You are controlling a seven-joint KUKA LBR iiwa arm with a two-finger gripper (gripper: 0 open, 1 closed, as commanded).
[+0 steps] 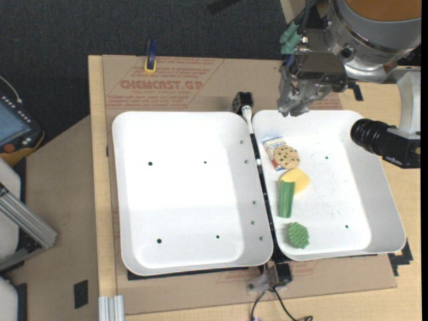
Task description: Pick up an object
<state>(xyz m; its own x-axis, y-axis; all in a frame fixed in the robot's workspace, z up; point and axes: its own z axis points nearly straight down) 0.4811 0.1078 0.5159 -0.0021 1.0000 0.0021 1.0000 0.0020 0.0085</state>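
The gripper (pixel 294 108) hangs over the far edge of the right bin (pixel 361 239), at its far left corner, close to the divider between the two bins. Its fingers (pixel 289 105) point downward and look close together, but from this slanted view I cannot tell if they are open or closed. Nothing is visible between them, so I judge that no object is picked up yet.

The objects all lie in the right bin, in a row along its left wall. Nearest to the gripper is a small packet with a cookie picture (pixel 281 153). Just beside it, toward the near side, is a yellow piece (pixel 297 178), and a green stick (pixel 285 198) touches it or partly lies over it. A little apart, near the front edge, is a green bumpy ball (pixel 297 235). The left bin (pixel 180 192) holds no objects that I can see, only small dark dots on its floor.

So the task seems to be at its beginning: the arm is above the bin but not yet down at any object. What is left is to descend, to close on one thing, and to lift it. The cookie packet is the nearest candidate, though it lies flat and close to the wall, which may make the grasp difficult.
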